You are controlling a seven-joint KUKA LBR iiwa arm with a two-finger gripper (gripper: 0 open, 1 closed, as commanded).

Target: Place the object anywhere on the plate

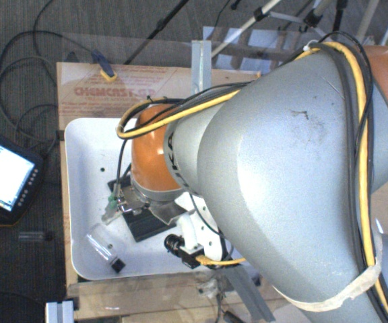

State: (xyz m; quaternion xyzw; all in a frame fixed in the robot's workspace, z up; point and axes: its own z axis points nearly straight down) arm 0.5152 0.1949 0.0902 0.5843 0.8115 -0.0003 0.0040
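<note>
The grey arm with its orange band (150,157) reaches over the left white bin (86,153) and hides most of it. My gripper (118,206) hangs below the band, low over the bin's floor. A small clear object (101,243) with a black end (118,265) lies on the floor near the bin's front left corner. It sits just below and left of the gripper, apart from it. A dark flat part (143,224) shows under the wrist.
The bin's left wall (67,200) and front rim (126,274) stand close to the gripper. A cardboard sheet (126,89) lies behind the bin. A handheld pendant (5,179) rests on the floor at the left. Cables run along the arm.
</note>
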